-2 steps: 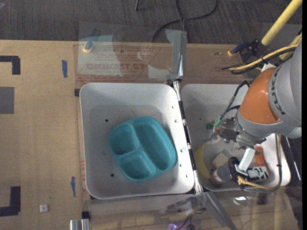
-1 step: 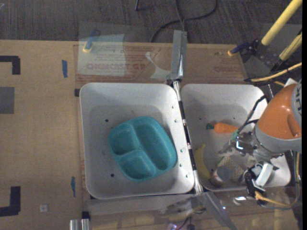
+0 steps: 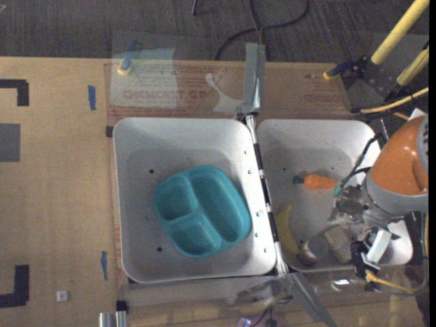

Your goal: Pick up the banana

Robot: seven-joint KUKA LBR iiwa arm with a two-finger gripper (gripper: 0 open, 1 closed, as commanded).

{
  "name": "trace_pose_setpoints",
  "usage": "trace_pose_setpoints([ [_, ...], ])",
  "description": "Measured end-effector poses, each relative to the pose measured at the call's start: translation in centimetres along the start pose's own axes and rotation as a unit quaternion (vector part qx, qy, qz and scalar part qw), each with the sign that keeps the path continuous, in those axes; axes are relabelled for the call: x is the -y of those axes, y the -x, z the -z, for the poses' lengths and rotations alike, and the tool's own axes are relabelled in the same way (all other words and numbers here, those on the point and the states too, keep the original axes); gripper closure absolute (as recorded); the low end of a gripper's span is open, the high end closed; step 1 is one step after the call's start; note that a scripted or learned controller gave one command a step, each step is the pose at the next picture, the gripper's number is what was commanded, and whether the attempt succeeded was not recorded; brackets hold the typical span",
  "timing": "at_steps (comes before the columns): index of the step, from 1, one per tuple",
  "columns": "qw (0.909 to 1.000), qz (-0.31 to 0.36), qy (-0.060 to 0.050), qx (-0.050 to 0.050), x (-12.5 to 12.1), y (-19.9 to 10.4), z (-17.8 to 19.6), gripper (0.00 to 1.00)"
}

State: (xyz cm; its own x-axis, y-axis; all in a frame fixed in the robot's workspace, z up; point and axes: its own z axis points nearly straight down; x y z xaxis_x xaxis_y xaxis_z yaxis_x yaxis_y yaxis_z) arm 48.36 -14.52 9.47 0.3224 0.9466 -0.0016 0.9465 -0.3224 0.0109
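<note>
Since the banana (image 3: pixel 285 229) lies curved against the left wall of the right bin (image 3: pixel 313 148), apart from the gripper (image 3: pixel 349 210) hanging over that bin's right half near the carrot (image 3: pixel 319 180), I judge the reach not yet made, and I cannot tell how its jaws stand.

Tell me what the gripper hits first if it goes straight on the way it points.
Likely the tan pad just below the gripper, not the banana; depth is unclear from this view.

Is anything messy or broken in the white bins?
Nothing looks spilled or broken. The teal plate sits askew in the left bin, and the banana lies tucked against the left wall of the right bin.
</note>
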Motion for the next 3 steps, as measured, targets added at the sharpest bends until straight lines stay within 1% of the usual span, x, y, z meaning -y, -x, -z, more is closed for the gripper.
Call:
trace_pose_setpoints([
  [1, 0.9871, -0.16, -0.008, 0.002, -3.6, -4.4, 19.3, 1.0],
  [2, 0.9999, 0.014, -0.007, 0.001, -5.0, -7.2, 22.4, 1.0],
  [3, 0.9997, 0.022, -0.009, 0.001, 2.5, -14.7, 18.7, 1.0],
])
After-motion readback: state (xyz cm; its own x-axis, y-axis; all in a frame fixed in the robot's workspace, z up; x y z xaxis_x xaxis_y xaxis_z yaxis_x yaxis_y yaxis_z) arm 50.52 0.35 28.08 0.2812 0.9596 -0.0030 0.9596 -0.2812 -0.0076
